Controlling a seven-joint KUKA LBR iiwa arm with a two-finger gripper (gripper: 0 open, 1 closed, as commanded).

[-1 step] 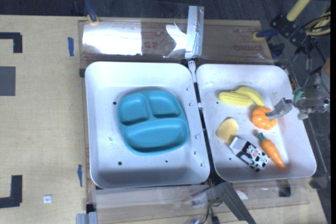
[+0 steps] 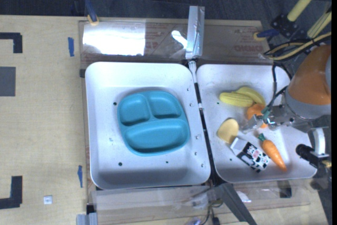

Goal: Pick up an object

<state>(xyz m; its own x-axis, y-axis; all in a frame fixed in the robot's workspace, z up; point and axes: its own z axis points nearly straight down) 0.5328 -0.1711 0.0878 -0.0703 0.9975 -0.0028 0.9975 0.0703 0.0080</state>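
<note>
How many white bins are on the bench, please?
2: the left bin holds a blue tray; the right bin holds the toy food.

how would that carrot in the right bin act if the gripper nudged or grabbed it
The carrot looks like a small moulded toy, so probably stiff and light. Its tapered, rounded body suggests that it would roll or swing round in an arc when pushed. The smooth surface may slip between the fingers unless it is gripped across the thick end. It lies beside the black and white box, which could get bumped.
</note>
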